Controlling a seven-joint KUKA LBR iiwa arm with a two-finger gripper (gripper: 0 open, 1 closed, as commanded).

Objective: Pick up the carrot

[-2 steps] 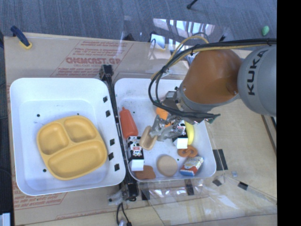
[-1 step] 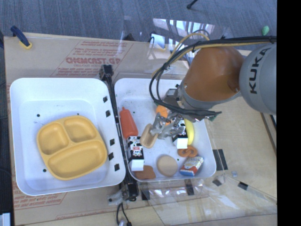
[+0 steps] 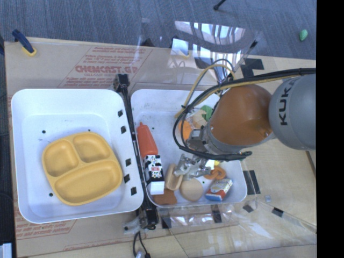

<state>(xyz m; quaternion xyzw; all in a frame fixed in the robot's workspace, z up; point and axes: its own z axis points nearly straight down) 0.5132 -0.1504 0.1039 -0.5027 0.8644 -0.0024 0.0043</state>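
My gripper (image 3: 192, 168) is hanging low in the right bin (image 3: 161, 98) over mixed toy food; its state I cannot tell. The carrot (image 3: 147, 140) is lying apart, along that bin's left wall, beside the left bin's yellow tray (image 3: 80, 167).

1. Covering much of the right shallow white plastic bin (image 3: 161, 104) with the grey arm's orange wrist band (image 3: 241, 115), hiding whatever lies beneath.
2. Showing just slivers of a green-and-orange object (image 3: 194, 118) at the band's left edge; too little visible for naming.
3. Blocking the small metal two-finger gripper (image 3: 189, 169) partly with the wrist above; finger gap too cluttered and small for judging.
4. Hiding part of a small bright orange piece (image 3: 217, 173) behind the gripper metal; shape unclear.
5. Blurring the print on the small red, white and blue packet (image 3: 219, 189) beyond reading.
6. Cutting the grey arm link (image 3: 298, 112) at the right side.
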